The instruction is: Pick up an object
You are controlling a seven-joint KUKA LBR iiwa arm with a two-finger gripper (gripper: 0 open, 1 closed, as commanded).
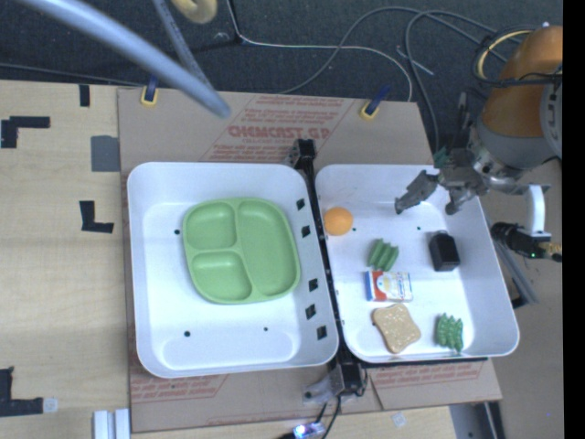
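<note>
- Gripper [434, 194] up over the far end of the right bin [498, 273], fingers [411, 195] spread wide, pinching nothing.
- Small black block [443, 251] just below the fingers, lying flat on the bin floor.
- Looks hard and light; best squeezed across its two long sides.
- Orange ball [338, 221] off to the left of the fingers: round, likely to roll away.
- Toast slice [396, 327] far below: flat, hard to get under.
</note>
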